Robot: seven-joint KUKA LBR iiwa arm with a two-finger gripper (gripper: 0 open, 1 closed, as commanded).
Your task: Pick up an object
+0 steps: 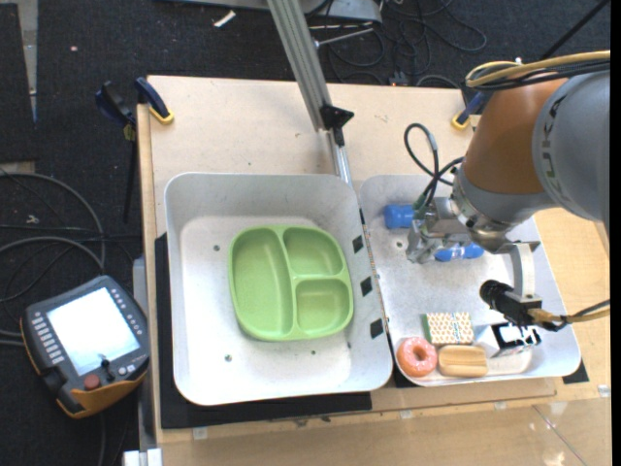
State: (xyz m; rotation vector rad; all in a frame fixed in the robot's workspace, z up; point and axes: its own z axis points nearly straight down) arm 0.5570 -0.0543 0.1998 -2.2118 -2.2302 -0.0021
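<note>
Nearest the camera, along the front edge of the right bin (558,289), lie a pink-iced doughnut (418,356), a tan bread-like piece (463,360) and a checkered waffle-like block (449,327), close together in a row, with a black-and-white item (514,336) just to their right. Farther back in that same bin the claw (424,244) hangs low, with a blue object (399,216) just beside it toward the bin's far left corner and another blue piece (459,252) just beside it on the arm's side; whether these are touching the claw is too small to tell. How far the claw is spread, and whether anything sits in it, cannot be told from this view, since the grey wrist and cabling cover it. The left bin (194,202) holds a green divided plate (291,282) lying flat, well apart from the claw. Judging by position, the blue object is the likeliest target: it lies a touch behind and left of the claw, its long axis roughly across the bin, so only a small shift would be needed before a closing move.
</note>
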